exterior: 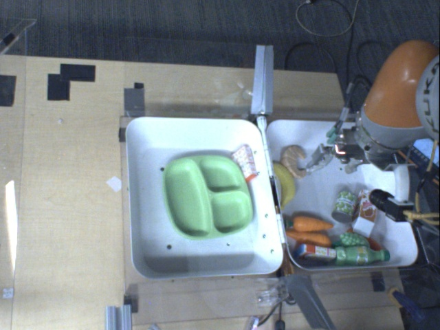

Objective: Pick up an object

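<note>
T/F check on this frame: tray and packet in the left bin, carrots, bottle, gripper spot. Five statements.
1. A green tray lies in the left bin. True.
2. Two carrots lie in the left bin. False: they lie in the right bin.
3. The green bottle stands upright. False: it lies on its side near the right bin's front wall.
4. The gripper is over the right bin. True.
5. A small packet sits by the tray's right corner. True.
</note>
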Tool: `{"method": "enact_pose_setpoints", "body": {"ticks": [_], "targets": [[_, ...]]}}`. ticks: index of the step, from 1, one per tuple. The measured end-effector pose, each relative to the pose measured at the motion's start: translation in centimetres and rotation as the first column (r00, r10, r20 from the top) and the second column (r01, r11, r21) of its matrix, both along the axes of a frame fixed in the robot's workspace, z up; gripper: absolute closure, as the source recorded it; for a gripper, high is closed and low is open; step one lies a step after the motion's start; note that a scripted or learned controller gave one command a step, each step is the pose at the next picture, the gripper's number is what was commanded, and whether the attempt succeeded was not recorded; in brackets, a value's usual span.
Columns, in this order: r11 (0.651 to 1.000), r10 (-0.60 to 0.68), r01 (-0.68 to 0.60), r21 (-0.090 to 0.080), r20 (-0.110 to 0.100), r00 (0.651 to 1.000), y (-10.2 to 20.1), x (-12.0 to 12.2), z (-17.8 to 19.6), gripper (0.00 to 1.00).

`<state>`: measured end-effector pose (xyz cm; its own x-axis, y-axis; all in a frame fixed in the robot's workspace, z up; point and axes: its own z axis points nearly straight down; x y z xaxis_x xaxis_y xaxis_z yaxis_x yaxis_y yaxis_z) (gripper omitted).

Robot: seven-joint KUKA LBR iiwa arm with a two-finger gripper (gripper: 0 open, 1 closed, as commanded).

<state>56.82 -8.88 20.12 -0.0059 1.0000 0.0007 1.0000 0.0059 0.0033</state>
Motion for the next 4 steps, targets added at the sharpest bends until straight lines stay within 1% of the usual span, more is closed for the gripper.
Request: {"method": "enact_pose_setpoints", "body": {"ticks": [1,2,3,4], "targets": [[0.997,-0.071,0.071,-0.001,0.01,0.997,-2.8,-2.5,-11.2,0.0],[0.989,-0.15,0.15,0.0,0.002,0.989,-0.4,-2.4,-5.2,0.0],[0.976,-0.218,0.218,0.004,0.01,0.976,-3.2,-7.6,-11.2,0.0],[0.976,-0.217,0.217,0.005,0.018,0.976,-3.1,-7.3,-10.0,1.0]]}}
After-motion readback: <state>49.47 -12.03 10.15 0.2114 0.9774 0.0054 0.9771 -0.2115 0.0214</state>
